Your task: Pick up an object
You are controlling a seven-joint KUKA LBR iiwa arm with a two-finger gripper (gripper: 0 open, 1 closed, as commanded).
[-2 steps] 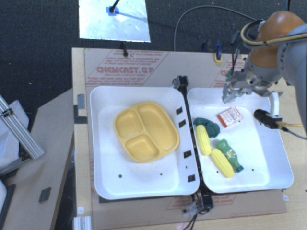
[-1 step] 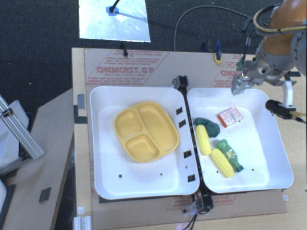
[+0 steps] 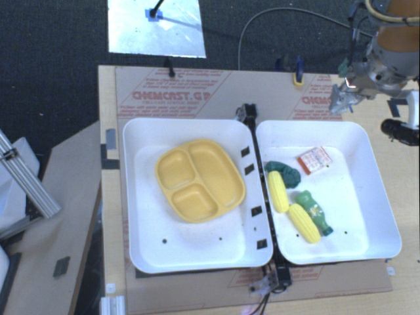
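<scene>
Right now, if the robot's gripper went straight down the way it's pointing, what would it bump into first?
Probably the far rim of the right shallow white bin, or the bench board just behind it. The gripper hangs above that back edge, short of the small red-and-white packet. Depth is hard to judge from this slanted view.

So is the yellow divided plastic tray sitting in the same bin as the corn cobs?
No, the yellow divided plastic tray lies in the left white bin, the two yellow corn cobs in the right white bin.
</scene>
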